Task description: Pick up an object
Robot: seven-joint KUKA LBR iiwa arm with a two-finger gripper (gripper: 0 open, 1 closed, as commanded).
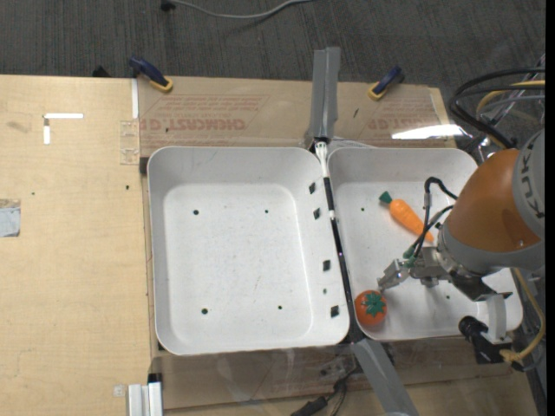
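An orange toy carrot (405, 214) with a green top lies in the right bin (364, 185), towards its back. A red toy tomato (371, 308) with a green stem sits at that bin's front left corner. My gripper (392, 276) hangs low over the right bin, between the two toys and just above and right of the tomato. Its fingers point left and nothing shows between them. The arm's orange band (490, 206) covers the bin's right part.
The left bin (238, 250) stands beside the right one, joined by a dark clip strip (328, 232). A grey post (325, 94) rises behind the bins. Two clamps (152, 74) hold cardboard at the back. Cables (486, 102) run at right.
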